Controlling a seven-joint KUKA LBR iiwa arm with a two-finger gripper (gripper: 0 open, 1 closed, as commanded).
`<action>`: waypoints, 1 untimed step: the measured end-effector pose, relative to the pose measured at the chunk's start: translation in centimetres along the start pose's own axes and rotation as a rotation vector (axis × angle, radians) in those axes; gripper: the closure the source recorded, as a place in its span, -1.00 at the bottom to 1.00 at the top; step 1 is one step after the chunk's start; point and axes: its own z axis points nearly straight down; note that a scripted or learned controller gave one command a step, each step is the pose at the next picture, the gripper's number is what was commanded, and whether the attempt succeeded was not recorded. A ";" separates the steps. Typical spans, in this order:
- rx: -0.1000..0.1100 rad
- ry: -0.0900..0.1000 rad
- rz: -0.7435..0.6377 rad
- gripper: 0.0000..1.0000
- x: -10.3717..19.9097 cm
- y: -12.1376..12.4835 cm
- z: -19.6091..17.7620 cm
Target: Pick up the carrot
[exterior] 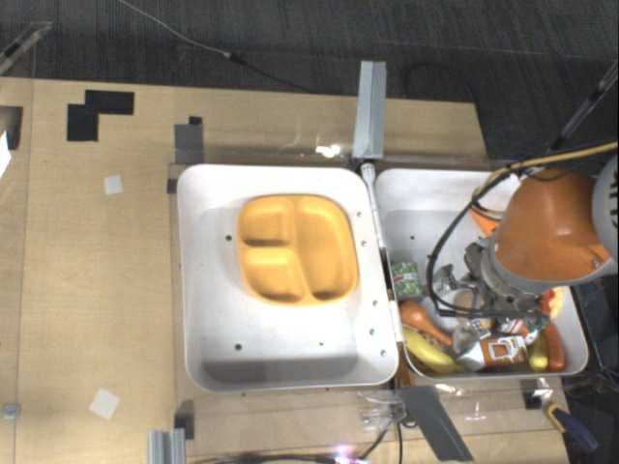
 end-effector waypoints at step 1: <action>-0.006 0.011 0.134 -1.00 -9.1 -2.2 0.5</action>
